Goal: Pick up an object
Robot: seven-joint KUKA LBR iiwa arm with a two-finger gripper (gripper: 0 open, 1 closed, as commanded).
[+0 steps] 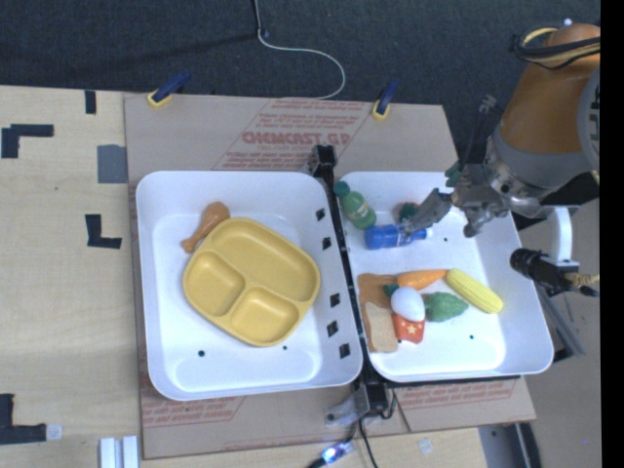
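1. Gripper (421, 220) sits low over the right bin (507, 305), upper middle of frame; whether it's gripping anything, can't tell.
2. Likely target: blue bottle (383, 236), just left of it, touching or nearly.
3. Corn (474, 291) and carrot (421, 280) lie below, apart.

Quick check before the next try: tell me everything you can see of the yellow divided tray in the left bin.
The yellow divided tray looks like smooth moulded plastic, with rounded corners and three shallow compartments: one large along its upper side, two smaller toward the near side. It lies flat and right side up, turned at a slant, near the middle of the left bin. Nothing lies in its compartments. A tan toy drumstick rests against its upper left edge.
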